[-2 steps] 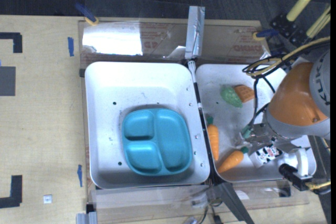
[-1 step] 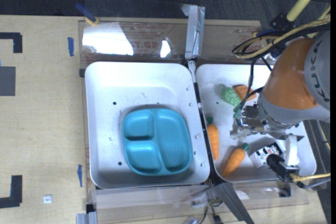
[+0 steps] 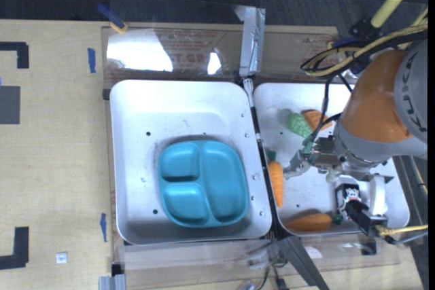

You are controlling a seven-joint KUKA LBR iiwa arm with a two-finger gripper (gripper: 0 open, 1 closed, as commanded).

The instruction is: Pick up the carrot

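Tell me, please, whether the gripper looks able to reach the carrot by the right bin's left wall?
Probably yes: the carrot lies uncovered, with the gripper just beside it, though the bin wall crowds one side.

You've got a grey KUKA arm (image 3: 408, 88) w/ a broad orange band (image 3: 374, 109) above the wrist. Black & yellow cables (image 3: 340, 54) loop over it.

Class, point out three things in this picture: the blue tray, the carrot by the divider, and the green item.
Blue tray (image 3: 204, 181), camera view: its centre ridge.
Carrot (image 3: 276, 183), camera view: middle of its body.
Green item (image 3: 297, 123), camera view: its middle.
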